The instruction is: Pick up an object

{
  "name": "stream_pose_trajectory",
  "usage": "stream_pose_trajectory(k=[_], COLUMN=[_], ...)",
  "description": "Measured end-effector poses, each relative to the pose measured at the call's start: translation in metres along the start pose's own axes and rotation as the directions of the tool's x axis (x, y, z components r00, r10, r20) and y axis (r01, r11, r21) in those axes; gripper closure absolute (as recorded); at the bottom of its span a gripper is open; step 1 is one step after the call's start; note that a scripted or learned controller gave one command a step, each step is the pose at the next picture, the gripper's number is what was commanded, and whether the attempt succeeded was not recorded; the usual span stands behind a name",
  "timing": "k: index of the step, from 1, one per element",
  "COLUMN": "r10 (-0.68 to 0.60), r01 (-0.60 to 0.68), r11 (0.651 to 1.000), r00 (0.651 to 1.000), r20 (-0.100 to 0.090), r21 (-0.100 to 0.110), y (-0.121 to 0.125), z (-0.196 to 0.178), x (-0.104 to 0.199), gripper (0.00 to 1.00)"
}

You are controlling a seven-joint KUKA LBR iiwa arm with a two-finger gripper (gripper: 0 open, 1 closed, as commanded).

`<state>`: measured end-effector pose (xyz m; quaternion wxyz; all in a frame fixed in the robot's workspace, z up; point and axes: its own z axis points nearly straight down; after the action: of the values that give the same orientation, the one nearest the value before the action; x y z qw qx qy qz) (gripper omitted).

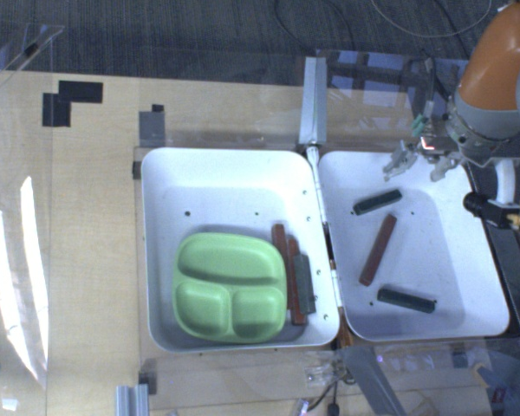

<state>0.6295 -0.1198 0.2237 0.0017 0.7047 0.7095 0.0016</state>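
- Above right bin's (494, 315) far edge, gripper (419, 165) hangs spread wide, holding nothing.
- Nearest target: dark bar (377, 203); align fingers across its short width, descend straight.
- Avoid bin wall.

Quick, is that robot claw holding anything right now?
Gripper: open and holding nothing, above the far end of the right bin.

We read scene as robotics lab. Pale wood desk (78, 258) carries two white bins (160, 232) in metal frame (312, 102). Black tape markers (69, 100) on desk. Loose cables (329, 16) on dark carpet floor (156, 16). We note grey-orange arm (498, 68), clear guard panel (17, 258) at left.
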Motion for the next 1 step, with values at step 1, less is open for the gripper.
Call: stream_pose_trajectory(k=[1], r10=[0.055], r01=[-0.055], r11=[0.998], r00=[0.998], r20=[0.0], r21=[-0.004], y=[-0.051], z=[0.1269], x=[-0.0124], gripper=[0.0])
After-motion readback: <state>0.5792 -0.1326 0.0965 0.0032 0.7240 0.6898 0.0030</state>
